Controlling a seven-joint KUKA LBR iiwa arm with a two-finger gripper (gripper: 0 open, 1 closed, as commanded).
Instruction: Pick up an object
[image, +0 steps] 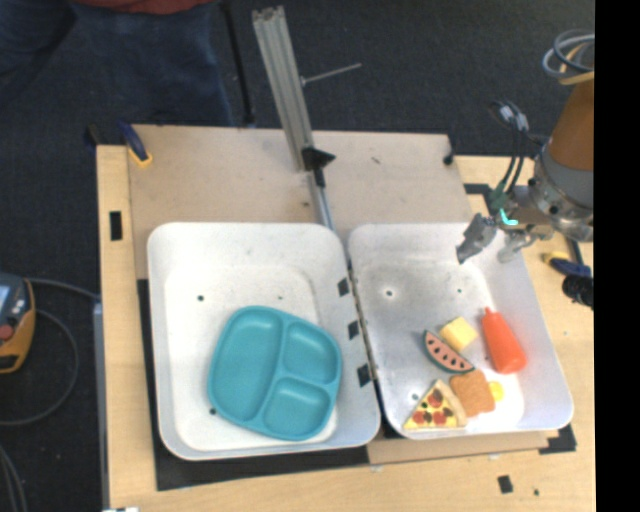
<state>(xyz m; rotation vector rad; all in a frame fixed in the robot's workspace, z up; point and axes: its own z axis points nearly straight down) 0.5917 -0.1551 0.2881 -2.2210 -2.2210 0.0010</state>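
Above the right bin (400, 262), the gripper (492, 241) hangs open, holding nothing.

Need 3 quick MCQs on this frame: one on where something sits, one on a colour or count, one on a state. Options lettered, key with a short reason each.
1. Where does the teal divided tray lie?
A. In the left bin
B. In the right bin
C. On the bare bench

2. What colour is the toy bottle in the right bin?
A. Green
B. Orange-red
C. Blue

3. How does the gripper stand with respect to the toys?
A. Shut on the pizza slice
B. Pressed onto the watermelon slice
C. Apart from them, over the bin's far right corner, with nothing between its fingers

Key:
1 A, the tray sits inside the left bin.
2 B, the bottle is orange-red, beside the yellow block.
3 C, the gripper is clear of the watermelon slice and pizza slice.
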